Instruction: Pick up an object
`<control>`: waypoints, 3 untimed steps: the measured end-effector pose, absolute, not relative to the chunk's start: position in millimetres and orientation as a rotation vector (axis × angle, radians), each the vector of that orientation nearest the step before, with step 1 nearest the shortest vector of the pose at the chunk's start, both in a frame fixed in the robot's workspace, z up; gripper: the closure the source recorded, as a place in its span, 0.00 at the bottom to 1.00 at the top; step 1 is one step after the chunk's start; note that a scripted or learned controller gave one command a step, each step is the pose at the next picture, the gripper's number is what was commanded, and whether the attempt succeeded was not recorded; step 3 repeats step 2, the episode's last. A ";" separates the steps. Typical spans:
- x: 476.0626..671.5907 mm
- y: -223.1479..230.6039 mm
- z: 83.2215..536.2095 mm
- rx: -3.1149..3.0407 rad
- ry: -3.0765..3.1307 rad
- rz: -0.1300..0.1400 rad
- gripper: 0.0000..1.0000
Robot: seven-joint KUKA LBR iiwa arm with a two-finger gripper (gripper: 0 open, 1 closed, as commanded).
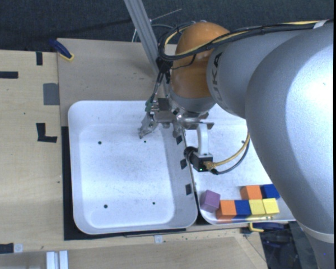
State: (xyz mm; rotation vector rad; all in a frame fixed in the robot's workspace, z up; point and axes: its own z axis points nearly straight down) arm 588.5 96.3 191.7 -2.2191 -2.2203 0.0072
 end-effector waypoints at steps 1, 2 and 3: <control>608.8 53.4 191.5 -2.224 -2.219 0.003 0.00; 584.1 74.7 191.6 -2.217 -2.223 0.005 0.00; 584.1 74.7 191.6 -2.217 -2.223 0.005 0.00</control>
